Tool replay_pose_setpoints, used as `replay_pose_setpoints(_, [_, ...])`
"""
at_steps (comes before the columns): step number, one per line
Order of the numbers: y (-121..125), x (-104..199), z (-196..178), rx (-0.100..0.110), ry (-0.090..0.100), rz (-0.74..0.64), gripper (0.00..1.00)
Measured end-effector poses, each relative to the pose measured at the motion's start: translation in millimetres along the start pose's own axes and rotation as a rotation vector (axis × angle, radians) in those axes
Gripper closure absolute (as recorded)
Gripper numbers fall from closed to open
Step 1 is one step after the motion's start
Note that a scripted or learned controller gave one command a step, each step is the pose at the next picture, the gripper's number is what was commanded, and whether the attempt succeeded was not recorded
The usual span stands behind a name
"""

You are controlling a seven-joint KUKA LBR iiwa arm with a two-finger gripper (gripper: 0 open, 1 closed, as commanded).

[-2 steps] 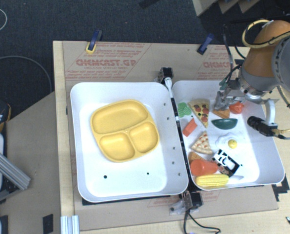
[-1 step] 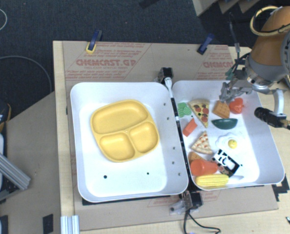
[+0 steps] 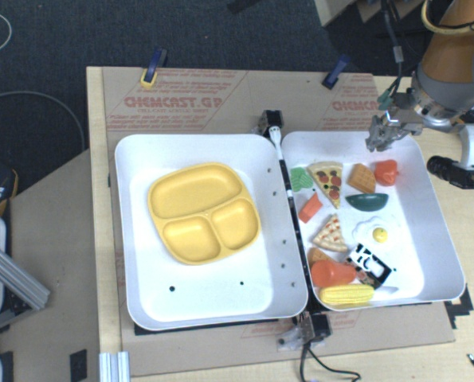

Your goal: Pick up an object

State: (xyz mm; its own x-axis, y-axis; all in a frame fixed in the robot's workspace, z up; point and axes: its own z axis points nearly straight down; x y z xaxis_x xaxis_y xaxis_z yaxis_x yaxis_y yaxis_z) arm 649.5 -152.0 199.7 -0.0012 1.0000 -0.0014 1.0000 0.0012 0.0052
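The gripper (image 3: 378, 139) is hovering just beyond the red toy (image 3: 386, 171); its opening, I cannot tell. That toy is looking light, stiff and slippery, so I'd be pinching its sides.

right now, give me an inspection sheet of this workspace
surface: brown board bearing two white bins, the left bin and the right bin, side by side
job's things: in the right bin, toy food: pizza slice, red piece, fried egg, corn cob
clutter: yellow divided tray in the left bin
grippers: pincer above the right bin's far edge, nothing seen between its fingers
cables: cable trailing off the near edge
surroundings: dark floor; two clamps on the far edge
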Motion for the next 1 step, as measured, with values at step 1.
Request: replay_pose_setpoints(1, [1.3,-0.1,-27.7,-0.001,0.0,0.0,1.0])
